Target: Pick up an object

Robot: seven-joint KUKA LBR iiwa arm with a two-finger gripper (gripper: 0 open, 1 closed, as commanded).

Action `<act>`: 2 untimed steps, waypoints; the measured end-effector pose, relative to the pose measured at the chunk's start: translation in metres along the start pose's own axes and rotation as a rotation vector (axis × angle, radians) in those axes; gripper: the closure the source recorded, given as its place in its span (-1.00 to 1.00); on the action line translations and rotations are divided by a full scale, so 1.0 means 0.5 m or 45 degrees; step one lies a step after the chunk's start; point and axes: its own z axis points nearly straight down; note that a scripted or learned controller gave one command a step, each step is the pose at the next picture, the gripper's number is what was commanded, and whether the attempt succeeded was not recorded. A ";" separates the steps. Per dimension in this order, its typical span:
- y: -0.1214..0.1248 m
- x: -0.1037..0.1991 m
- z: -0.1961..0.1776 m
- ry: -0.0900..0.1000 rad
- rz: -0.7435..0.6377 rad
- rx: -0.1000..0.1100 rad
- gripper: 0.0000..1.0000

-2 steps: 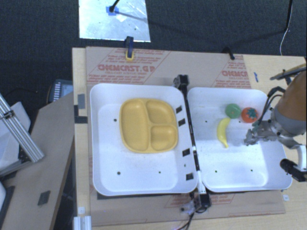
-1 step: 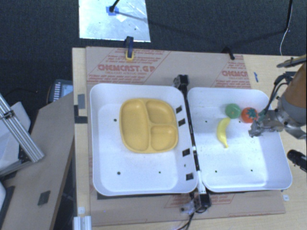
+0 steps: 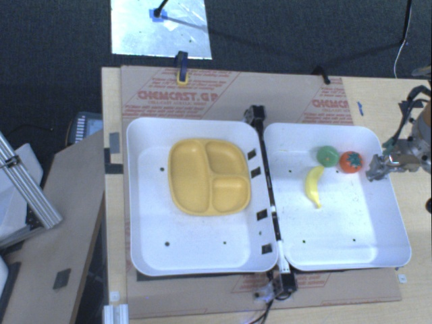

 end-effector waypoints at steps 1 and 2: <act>0.009 0.008 -0.090 0.001 -0.002 0.002 1.00; 0.020 0.101 -0.074 0.005 -0.007 0.008 1.00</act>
